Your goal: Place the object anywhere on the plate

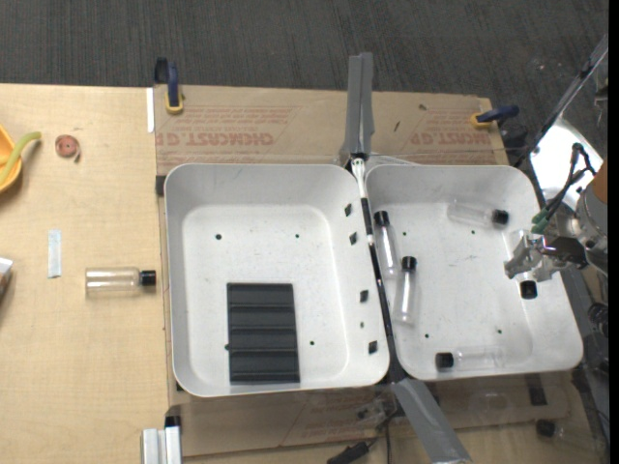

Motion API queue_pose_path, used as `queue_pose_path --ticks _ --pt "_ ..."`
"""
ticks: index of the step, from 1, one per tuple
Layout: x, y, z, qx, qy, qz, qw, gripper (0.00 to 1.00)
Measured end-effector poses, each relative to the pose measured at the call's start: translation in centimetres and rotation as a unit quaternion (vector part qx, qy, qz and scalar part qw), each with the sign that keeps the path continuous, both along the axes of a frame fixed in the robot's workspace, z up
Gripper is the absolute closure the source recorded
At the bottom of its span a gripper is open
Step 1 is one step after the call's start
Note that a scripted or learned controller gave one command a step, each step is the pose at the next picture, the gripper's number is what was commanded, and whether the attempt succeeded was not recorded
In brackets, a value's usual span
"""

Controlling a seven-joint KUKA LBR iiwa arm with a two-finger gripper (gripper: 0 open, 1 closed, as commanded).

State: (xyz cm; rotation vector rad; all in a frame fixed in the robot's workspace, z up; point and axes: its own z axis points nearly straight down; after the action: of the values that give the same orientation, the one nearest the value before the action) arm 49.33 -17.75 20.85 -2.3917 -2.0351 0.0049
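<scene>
Gripper: you see the gripper point(530, 262) at the right edge of the right bin point(484, 177), low over the rim. Whether it is open or closed on anything, you cannot tell; a small black cap sits just under it.
Object: clear vials with black caps lie in the right bin. One vial point(476, 215) is near the back right corner, two more point(384, 242) point(405, 288) lie along the left wall, and another point(462, 360) rests by the front edge.
Plate: the dark ribbed plate point(262, 332) lies in the left bin point(193, 288), toward its front edge, well apart from the gripper.
Risk, grasp: the vials are clear, round and lying flat, so you may see one roll or squirt out as the gripper closes.
Risk, carry: the path crosses the divider between the bins; a weak hold could drop the vial short.
Risk, placing: on the ribs a vial could roll off the plate.
Bench: another vial point(120, 279) lies on the wood left of the left bin.
</scene>
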Motion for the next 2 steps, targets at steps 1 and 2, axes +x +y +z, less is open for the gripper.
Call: queue_pose_path --ticks 1,2 --pt "0.0 0.0 0.0 0.0000 0.000 0.000 1.0000 0.00" --pt "9.4 -1.6 -1.3 -0.0003 0.000 0.001 1.0000 0.00"
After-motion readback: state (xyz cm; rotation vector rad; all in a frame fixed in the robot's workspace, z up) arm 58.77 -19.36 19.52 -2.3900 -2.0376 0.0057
